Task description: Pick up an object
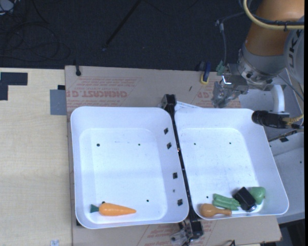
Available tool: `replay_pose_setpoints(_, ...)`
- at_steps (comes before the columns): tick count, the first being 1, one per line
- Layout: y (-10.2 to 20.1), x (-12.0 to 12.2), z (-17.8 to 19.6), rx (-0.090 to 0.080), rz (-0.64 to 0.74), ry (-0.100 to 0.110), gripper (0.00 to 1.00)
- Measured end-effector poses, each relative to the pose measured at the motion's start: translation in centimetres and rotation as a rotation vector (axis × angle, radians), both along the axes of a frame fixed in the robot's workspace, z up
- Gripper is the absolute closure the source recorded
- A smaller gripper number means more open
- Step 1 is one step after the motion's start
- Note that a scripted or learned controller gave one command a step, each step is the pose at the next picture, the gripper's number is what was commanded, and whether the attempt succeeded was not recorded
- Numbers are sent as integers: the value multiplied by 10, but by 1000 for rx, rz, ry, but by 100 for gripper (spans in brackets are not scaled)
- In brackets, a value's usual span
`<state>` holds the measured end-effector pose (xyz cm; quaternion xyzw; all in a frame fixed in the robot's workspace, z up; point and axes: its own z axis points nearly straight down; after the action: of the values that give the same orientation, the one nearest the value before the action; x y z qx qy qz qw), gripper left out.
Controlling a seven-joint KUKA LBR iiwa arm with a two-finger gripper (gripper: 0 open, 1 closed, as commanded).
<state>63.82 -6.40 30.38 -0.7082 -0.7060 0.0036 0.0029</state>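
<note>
Nearest, carrot (117, 209): left bin (82, 137), front edge; long axis left-right, tip right.
Right bin (277, 173) front corner: black block (244, 198) overlaps green pieces (226, 202); shapes unclear.
Far, gripper (225, 97): above right bin's back rim; jaw state indiscernible.

**One fixed camera above the bench**

We look down at a slant from above, far enough back to take in both the left bin (87, 137) and right bin (267, 152) whole. The arm (269, 40) enters at our upper right.
</note>
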Motion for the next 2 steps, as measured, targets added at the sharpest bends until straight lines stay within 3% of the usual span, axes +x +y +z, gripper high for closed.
replay_pose_setpoints(1,-46,-38,50,0,0,-8,100)
replay_pose_setpoints(2,-66,-58,41,1,0,-5,100)
